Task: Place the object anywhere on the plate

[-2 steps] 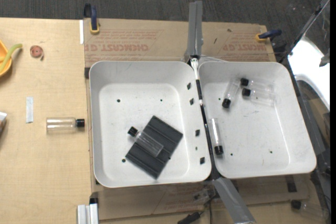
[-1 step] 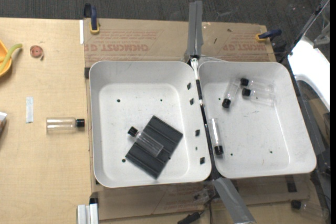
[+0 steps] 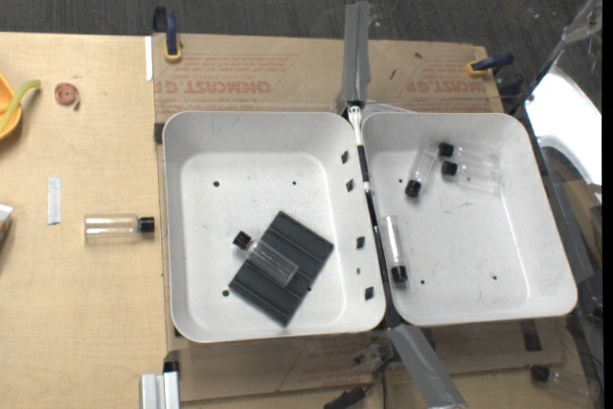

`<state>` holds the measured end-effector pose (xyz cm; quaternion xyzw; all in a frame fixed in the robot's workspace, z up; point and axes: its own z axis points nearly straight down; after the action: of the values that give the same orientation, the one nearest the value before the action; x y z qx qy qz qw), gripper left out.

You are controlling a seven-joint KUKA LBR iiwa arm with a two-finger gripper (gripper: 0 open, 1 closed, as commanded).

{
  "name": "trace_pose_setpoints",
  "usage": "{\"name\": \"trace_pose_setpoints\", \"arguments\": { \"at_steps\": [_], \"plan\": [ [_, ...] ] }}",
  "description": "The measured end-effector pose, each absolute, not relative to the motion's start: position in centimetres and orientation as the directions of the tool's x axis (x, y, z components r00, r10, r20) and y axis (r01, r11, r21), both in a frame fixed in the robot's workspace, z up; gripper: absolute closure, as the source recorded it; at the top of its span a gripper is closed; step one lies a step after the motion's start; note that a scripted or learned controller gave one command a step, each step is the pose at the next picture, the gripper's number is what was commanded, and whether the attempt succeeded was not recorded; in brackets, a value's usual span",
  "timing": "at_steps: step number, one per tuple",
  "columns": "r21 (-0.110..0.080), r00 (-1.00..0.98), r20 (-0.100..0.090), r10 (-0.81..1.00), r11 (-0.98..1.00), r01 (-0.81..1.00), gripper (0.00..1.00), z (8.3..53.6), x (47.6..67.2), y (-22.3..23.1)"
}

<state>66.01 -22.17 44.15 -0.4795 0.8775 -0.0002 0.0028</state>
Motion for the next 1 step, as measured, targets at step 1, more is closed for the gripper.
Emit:
{"name": "trace_pose_setpoints", "arguments": {
  "at_steps": [1],
  "plan": [
    [-0.004, -0.254, -0.004, -0.967, 0.254, -0.967, 0.0, 44.2, 66.01, -22.12]
  ]
}}
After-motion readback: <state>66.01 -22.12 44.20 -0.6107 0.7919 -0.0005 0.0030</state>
